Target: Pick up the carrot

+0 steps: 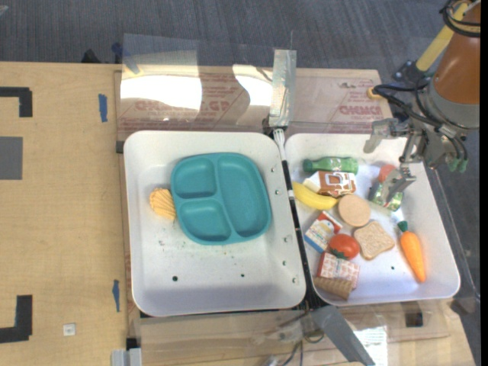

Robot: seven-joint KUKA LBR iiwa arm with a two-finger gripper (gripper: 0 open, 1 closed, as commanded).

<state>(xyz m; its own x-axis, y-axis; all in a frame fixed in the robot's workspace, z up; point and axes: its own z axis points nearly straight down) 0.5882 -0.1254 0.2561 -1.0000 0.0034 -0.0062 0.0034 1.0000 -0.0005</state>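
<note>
The orange carrot (412,255) with a green top lies along the right wall of the right bin (446,284), tip pointing toward the front. My gripper (393,146) hangs over the bin's back right corner, well behind the carrot. Its two fingers stand apart and open, with nothing between them. Just below the gripper lies a small red and green toy (386,186).
The right bin also holds a green bottle (331,165), a banana (313,197), a round biscuit (354,210), toast (374,240), a tomato (345,245) and small cartons. The left bin (145,265) holds a teal divided plate (221,197) and a shell-shaped pastry (162,202).
</note>
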